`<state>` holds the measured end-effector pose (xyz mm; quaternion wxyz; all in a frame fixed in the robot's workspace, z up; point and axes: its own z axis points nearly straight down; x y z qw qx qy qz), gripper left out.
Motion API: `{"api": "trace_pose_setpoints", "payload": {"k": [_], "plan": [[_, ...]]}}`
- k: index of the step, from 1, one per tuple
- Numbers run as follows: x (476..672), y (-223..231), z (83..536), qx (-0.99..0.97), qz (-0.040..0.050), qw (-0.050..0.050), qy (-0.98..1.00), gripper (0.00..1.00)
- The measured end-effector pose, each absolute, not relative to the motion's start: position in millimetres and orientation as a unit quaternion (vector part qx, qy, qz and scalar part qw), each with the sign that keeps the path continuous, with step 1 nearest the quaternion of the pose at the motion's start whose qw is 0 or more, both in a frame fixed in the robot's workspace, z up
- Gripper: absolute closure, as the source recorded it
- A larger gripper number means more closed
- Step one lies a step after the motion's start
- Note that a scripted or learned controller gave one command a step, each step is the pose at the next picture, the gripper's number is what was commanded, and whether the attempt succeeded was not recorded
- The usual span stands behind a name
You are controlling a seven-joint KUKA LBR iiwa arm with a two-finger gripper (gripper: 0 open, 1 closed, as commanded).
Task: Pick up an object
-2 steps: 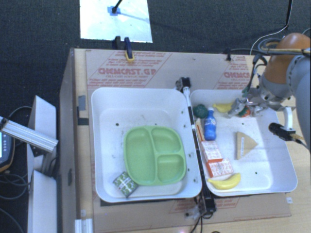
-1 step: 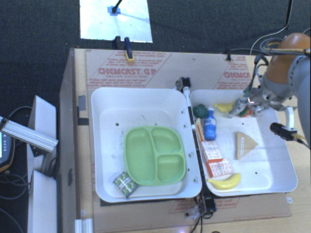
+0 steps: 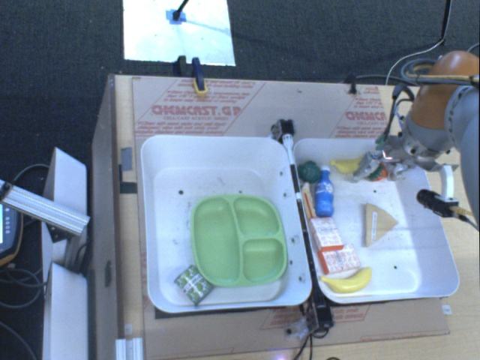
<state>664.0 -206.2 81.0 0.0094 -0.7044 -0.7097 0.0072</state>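
we see two-finger gripper [image 3: 373,166] low at far rim of right white bin [image 3: 442,276], just beside small yellow plastic piece [image 3: 344,166]; cannot tell its state. we judge piece light, stiff, slippery: pinch across narrow middle. blue plastic bottle [image 3: 324,193] near.

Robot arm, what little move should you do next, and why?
Probably lower straight down a little. The end effector hangs at the right bin's far edge, beside a yellow banana, and nothing shows between its fingers, so it has yet to pick anything up.
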Motion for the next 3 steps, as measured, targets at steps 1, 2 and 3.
{"api": "trace_pose_setpoints", "payload": {"k": [1, 2, 3], "plan": [[664.0, -206, 81, -0.704, 0.0072, 0.009, -0.71, 0.0], [664.3, -206, 83, -0.704, 0.0068, 0.009, -0.71, 0.0], [668.0, -207, 97, -0.705, 0.0027, 0.001, -0.709, 1.0]]}}
